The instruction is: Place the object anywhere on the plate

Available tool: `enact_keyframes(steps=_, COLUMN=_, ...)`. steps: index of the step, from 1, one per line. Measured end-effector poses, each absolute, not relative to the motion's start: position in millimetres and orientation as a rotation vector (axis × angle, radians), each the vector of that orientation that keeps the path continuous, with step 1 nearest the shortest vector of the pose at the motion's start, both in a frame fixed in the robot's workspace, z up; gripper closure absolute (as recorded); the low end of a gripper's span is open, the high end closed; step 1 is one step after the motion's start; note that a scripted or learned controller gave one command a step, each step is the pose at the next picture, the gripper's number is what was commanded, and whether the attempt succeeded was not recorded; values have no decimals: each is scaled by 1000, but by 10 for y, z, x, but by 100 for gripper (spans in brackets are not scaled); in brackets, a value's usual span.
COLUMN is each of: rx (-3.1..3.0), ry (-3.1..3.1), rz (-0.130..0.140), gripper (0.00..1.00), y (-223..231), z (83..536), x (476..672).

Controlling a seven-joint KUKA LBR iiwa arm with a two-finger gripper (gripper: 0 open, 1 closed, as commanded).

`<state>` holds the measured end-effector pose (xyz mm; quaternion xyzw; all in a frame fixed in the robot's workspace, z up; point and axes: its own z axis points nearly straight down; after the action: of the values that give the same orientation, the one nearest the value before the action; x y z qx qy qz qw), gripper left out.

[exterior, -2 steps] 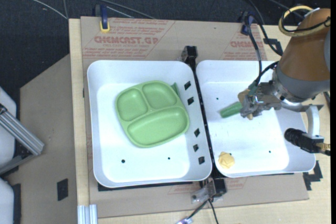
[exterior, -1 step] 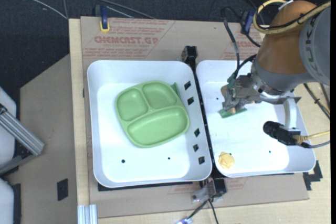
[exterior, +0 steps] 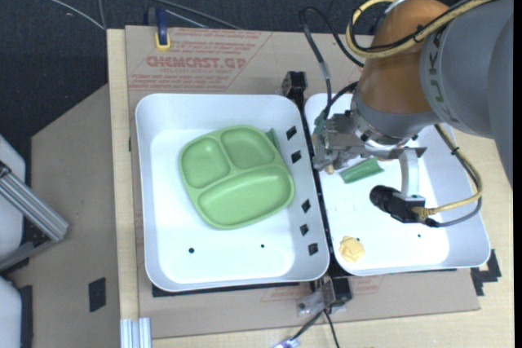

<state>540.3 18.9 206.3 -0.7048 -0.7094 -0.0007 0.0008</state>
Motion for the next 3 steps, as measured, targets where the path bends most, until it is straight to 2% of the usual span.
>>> enact_keyframes(steps=1, rx=-2212, ry=-2228, rz=-3, gripper=100, y=748, z=2064, x=5443)
enact_keyframes(steps=2, rx=-2214, ry=-2229, rz=-7, gripper=100, y=1276, z=2346, x=5578)
enact_keyframes(steps=3, rx=-2218, ry=-2222, rz=4, gripper=100, y=1309, z=2183, x=5650)
